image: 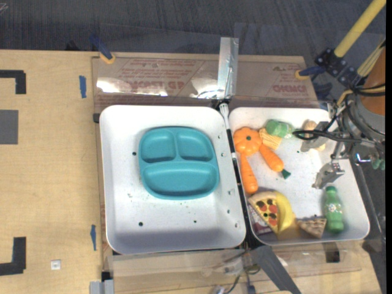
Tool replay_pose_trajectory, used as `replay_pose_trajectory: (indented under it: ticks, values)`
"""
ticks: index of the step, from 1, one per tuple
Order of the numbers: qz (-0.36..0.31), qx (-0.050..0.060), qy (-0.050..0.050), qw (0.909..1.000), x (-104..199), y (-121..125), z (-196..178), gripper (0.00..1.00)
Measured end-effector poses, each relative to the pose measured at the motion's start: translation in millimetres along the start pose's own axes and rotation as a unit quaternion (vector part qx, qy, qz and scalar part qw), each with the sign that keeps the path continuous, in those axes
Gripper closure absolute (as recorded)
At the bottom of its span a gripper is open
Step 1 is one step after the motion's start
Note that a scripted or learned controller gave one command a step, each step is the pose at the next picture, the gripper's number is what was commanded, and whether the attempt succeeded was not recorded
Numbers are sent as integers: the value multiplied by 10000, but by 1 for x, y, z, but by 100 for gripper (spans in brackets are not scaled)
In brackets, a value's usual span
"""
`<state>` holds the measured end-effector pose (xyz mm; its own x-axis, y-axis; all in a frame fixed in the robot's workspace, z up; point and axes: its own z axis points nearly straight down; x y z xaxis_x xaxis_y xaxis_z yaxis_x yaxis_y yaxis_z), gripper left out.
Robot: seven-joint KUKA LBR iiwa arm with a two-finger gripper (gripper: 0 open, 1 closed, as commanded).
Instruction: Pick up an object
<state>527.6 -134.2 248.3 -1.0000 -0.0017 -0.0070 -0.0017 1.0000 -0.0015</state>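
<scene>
The bench [49, 164] carried two white bins side by side. The left bin [116, 225] held a teal divided plate [177, 163]; the right bin [306, 182] held all the small toys. The arm [370, 109] reached in over the right bin's far right corner, with cables hanging about its wrist. The gripper [327, 175] hung low over bare floor in the right half of that bin. From this slant it could not be told whether the claw was spread or pressed together, and nothing could be made out in it.

The likeliest target, by my judgement, was the green bottle [334, 208]. It lay just on the near side of the gripper, close to the bin's right wall. Beside its near end lay a brown wedge [312, 226]. A banana [283, 210] and a pizza slice [264, 208] were further left, and a pumpkin [247, 139] and carrots [247, 171] were by the left wall.

To do the step well, the gripper would need to:
- centre over the bottle's body rather than its neck
- close across the narrow width, not along its length
- keep clear of the wall and the wedge while descending
- lift straight up

A round bottle would probably roll if caught off-centre.
</scene>
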Motion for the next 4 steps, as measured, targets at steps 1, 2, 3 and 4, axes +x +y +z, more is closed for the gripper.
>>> replay_pose_trajectory:
  ticks: [1, 2, 3, 4]
  values:
    - [-354, 6, -35, 9994, -51, -7, 157, 0]
    - [-195, -7, -24, 9998, -55, 30, 159, 0]
    - [-145, -1, -30, 9999, -36, 32, 159, 0]
    - [163, 5, -37, 9999, -28, 39, 158, 0]
